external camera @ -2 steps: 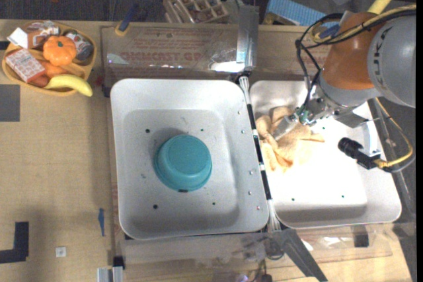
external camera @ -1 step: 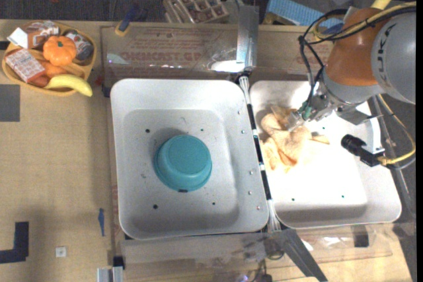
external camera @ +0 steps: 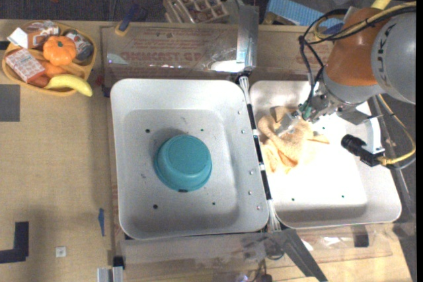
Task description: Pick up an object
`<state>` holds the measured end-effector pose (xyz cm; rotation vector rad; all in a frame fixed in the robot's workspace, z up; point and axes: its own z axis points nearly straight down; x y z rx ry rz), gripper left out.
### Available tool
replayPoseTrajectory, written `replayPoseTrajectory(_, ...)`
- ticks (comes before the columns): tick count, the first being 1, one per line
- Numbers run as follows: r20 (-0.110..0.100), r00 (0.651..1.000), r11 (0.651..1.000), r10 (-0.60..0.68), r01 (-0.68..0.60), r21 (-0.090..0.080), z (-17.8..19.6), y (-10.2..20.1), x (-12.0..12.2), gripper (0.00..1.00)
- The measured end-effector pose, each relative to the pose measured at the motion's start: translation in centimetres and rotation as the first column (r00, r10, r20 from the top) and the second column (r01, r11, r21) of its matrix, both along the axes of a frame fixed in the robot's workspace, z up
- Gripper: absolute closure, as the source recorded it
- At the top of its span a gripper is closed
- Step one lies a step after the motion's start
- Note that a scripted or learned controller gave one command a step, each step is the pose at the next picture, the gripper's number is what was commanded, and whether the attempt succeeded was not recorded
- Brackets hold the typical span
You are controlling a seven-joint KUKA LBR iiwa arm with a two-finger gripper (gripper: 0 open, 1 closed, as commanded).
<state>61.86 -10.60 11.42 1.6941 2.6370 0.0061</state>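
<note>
I saw the gripper (external camera: 295,119) down in the right bin (external camera: 344,198), its tip against the crumpled tan cloth (external camera: 285,145) lying in that bin's upper left part. I could not tell from this angle how it was set on the cloth. The left bin (external camera: 132,109) held a teal bowl (external camera: 184,162), upside down near its middle, well apart from the arm (external camera: 370,56).

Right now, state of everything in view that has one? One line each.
teal bowl: upside down, alone in the left bin
yellow cloth: crumpled, in the right bin near its left wall
gripper: low over the cloth's upper edge; grip not discernible
fruit basket: on the bench top left, full, banana at its front
</note>
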Motion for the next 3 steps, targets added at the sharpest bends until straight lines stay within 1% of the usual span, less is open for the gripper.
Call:
replayPoseTrajectory(1,0.001,0.999,0.999,0.05,-0.05,-0.001,-2.5,0.4,2.3,0.0)
replayPoseTrajectory(2,0.009,0.999,0.999,0.047,-0.047,-0.002,-1.2,0.3,2.5,1.0)
replayPoseTrajectory(3,-0.005,0.982,0.982,0.187,-0.187,-0.001,10.2,2.1,0.4,1.0)
